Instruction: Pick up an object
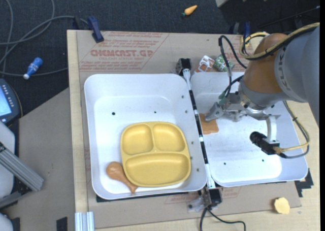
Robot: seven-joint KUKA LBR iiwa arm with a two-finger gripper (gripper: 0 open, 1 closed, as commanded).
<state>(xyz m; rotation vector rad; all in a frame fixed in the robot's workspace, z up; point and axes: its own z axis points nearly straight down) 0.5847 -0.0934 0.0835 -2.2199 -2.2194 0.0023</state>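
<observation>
Orange block, long axis bin-lengthwise

Left bin holds a 3-compartment tray with a spoon at its left; right bin adjoins.

the grey, rounded kuka arm has a smooth matte shell and a broad orange band above its wrist. below the band sits a darker grey metal wrist block, ending in the small grey two-finger tool. thin black and yellow cables loop beside the band, and a black cylindrical fitting hangs on a yellow-tipped lead.
</observation>
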